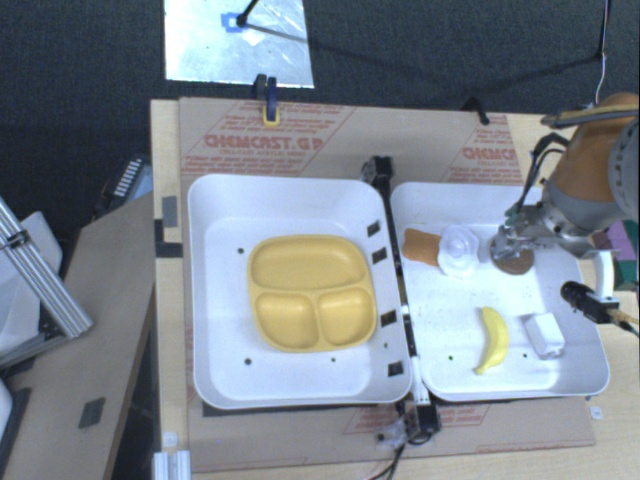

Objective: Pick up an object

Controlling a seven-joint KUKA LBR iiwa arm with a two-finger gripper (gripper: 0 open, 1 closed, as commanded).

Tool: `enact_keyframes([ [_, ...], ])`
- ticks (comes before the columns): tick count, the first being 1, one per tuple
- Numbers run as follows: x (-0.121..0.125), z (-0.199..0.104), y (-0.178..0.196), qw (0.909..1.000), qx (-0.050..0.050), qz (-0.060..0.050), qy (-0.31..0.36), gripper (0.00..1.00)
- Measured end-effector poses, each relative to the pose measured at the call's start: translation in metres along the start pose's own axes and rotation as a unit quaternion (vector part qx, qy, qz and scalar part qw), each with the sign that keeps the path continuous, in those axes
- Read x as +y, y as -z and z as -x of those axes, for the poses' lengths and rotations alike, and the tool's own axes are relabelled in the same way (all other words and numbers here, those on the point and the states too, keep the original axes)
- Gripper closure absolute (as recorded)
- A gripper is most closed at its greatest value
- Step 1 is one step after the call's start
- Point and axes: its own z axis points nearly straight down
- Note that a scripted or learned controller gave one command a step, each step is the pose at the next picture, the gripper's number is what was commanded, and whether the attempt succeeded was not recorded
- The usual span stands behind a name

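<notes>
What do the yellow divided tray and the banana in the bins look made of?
The yellow three-compartment tray looks like moulded plastic: uniform colour, soft sheen, rounded dividers. The small yellow banana is evenly coloured and unblemished, so possibly a plastic toy; real fruit cannot be ruled out.

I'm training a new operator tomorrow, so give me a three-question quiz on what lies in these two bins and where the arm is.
1. True or false: the yellow divided tray lies in the left bin.
2. Which item lies nearest the right bin's front edge? A) banana B) brown cone C) clear plastic cup
3. Fill in: the gripper is above the ___ bin.

Key: 1 true. 2 A; the small white block lies beside the banana, while cone and cup lie toward the back. 3 right, near its back right part.
</notes>
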Motion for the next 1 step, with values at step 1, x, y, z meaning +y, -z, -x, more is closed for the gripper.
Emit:
enact_keyframes([
  [1, 0.013, 0.0021, 0.0545, 1.0, 0.001, -0.001, 0.0, 1.0],
])
